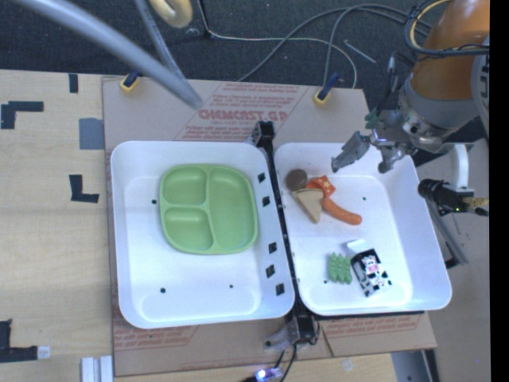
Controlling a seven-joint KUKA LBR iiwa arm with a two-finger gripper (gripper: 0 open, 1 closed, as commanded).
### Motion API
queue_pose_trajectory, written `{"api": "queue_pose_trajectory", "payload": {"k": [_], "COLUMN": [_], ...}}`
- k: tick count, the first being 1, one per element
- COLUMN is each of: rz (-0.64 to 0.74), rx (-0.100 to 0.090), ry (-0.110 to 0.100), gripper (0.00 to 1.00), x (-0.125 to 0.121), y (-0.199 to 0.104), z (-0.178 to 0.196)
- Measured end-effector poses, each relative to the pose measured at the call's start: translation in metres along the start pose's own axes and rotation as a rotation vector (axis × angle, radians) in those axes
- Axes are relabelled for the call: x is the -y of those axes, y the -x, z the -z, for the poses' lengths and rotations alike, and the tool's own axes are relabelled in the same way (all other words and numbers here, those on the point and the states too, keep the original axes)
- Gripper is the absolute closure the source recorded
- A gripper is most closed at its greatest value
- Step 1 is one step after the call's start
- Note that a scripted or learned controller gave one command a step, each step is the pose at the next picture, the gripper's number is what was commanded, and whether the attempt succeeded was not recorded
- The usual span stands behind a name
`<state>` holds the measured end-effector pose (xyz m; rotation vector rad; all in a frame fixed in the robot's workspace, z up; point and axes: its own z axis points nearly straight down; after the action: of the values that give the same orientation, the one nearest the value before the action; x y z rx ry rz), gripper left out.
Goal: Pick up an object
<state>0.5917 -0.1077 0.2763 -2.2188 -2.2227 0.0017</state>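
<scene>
while the gripper (368,156) hangs above the right bin (413,213) with its fingers spread and nothing between them, the orange carrot (338,204) lies lower left of it beside a tan wedge (309,206), likely the nearest target; the green tray (209,208) sits in the left bin (135,213).

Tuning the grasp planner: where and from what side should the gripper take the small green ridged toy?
Likely the green ridged toy is best taken across its narrow width, from straight above. It lies flat in the right bin, its left side free; the black-and-white toy lies close on its right.
</scene>
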Motion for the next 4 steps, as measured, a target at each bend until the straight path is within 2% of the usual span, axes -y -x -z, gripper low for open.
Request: {"api": "queue_pose_trajectory", "payload": {"k": [3, 4], "rz": [0.000, 0.001], "rx": [0.000, 0.000], "ry": [-0.005, -0.001], "gripper": [0.00, 1.00], "x": [-0.012, -0.013], "y": [-0.013, -0.014], "z": [-0.146, -0.133]}}
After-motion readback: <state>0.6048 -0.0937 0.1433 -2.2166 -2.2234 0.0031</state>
